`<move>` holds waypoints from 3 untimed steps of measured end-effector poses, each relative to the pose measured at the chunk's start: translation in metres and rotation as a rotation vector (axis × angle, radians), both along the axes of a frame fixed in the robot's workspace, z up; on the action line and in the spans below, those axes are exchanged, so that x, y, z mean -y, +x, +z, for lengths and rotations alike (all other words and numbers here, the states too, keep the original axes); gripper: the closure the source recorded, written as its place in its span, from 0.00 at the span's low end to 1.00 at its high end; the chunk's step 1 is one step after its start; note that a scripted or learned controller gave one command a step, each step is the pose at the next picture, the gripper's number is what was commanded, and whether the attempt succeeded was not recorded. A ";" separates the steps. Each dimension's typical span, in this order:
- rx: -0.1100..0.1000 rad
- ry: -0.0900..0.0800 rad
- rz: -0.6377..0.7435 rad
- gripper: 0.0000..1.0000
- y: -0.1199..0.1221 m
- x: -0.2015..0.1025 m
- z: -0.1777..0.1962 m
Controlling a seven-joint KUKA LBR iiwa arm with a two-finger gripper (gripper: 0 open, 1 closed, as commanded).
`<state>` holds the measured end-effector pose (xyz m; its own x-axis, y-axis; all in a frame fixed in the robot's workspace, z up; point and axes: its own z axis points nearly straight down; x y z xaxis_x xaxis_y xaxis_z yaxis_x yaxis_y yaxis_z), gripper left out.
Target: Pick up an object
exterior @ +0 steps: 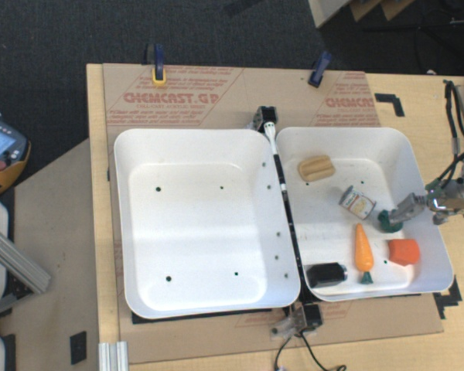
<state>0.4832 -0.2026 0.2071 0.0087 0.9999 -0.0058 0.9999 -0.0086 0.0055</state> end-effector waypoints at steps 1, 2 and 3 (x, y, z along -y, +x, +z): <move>-0.007 0.008 0.011 0.00 -0.005 -0.064 -0.128; -0.003 0.003 0.008 0.00 0.009 -0.039 -0.122; -0.003 0.005 0.011 0.00 0.025 -0.053 -0.123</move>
<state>0.5082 -0.1497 0.0845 -0.0021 1.0000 -0.0013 1.0000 0.0021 0.0022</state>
